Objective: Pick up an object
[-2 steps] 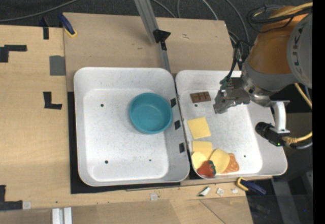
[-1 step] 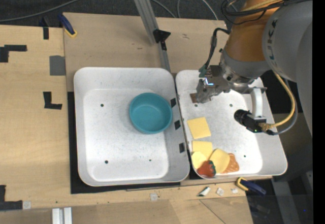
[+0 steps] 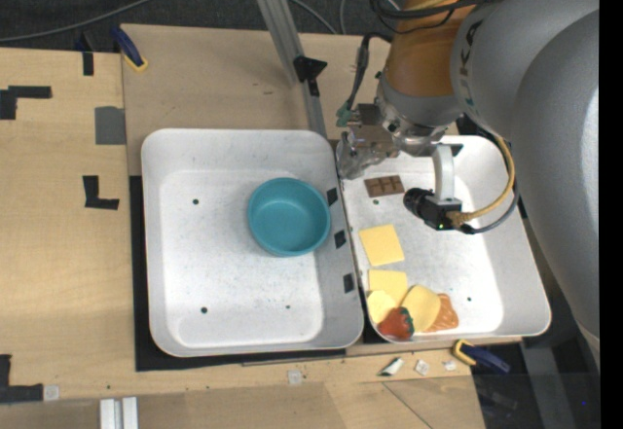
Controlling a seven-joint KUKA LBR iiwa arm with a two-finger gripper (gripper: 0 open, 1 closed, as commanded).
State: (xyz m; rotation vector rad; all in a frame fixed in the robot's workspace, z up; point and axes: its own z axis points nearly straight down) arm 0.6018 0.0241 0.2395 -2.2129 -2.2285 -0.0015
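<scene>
My gripper (image 3: pixel 356 160) hangs at the far left corner of the right bin (image 3: pixel 492 257), under the orange wrist band. Its fingertips sit just left of a small brown chocolate-like block (image 3: pixel 384 187) lying on the bin floor. Nothing shows between the fingers. Further forward in the same bin lie a yellow square slice (image 3: pixel 382 245), a second yellow slice (image 3: pixel 387 283), and a cluster at the front with a red strawberry-like piece (image 3: pixel 396 323) and a yellow-orange piece (image 3: pixel 428 308). A blue bowl (image 3: pixel 287 215) stands upright in the left bin (image 3: pixel 185 252).
A slanted grey metal pole (image 3: pixel 277 18) runs from the top down to the gap between the bins. Black clips (image 3: pixel 340 238) line the divide between the bins. The arm's big grey body covers the right side. A black cable (image 3: pixel 492 203) loops over the right bin.
</scene>
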